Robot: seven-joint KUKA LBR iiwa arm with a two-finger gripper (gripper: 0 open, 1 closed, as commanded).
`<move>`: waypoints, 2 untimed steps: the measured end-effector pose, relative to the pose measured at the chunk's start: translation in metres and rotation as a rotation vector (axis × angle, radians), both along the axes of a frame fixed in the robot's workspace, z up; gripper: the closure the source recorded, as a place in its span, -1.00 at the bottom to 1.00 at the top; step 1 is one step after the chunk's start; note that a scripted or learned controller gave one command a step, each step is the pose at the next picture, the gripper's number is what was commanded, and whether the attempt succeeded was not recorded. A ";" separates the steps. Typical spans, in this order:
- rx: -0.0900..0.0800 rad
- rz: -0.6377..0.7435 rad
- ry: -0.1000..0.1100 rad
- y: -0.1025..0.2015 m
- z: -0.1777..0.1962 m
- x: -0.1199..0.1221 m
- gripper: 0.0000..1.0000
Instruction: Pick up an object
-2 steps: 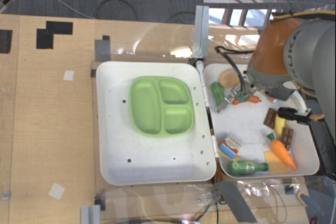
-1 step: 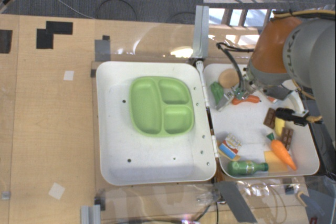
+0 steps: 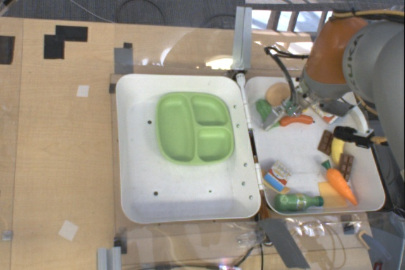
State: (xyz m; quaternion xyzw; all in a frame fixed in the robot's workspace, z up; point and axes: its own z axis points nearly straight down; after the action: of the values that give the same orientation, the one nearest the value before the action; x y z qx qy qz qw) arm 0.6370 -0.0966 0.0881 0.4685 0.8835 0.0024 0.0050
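My gripper [image 3: 277, 118] hangs low over the back left part of the right bin [image 3: 297, 152], below the grey arm with its orange band [image 3: 334, 50]. A red chili pepper [image 3: 297, 121] lies right beside its tip. A green vegetable [image 3: 262, 109] sits just to its left and a tan round piece [image 3: 276, 94] just behind it. I see nothing held in the gripper.
The right bin also holds a chocolate bar [image 3: 325, 142], a banana [image 3: 338, 150], a carrot [image 3: 342, 185], a cheese wedge [image 3: 328, 190], a green bottle [image 3: 297, 202] and a small carton [image 3: 277, 177]. A green divided plate [image 3: 194, 128] lies in the left bin [image 3: 145, 199].
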 end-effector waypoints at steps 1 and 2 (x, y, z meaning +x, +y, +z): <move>0.002 -0.185 -0.001 0.007 0.000 -0.001 -1.00; 0.002 -0.217 0.003 0.003 -0.001 0.019 -1.00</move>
State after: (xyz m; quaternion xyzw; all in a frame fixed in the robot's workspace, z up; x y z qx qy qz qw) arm 0.6557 -0.0940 0.0874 0.5615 0.8275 0.0021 0.0033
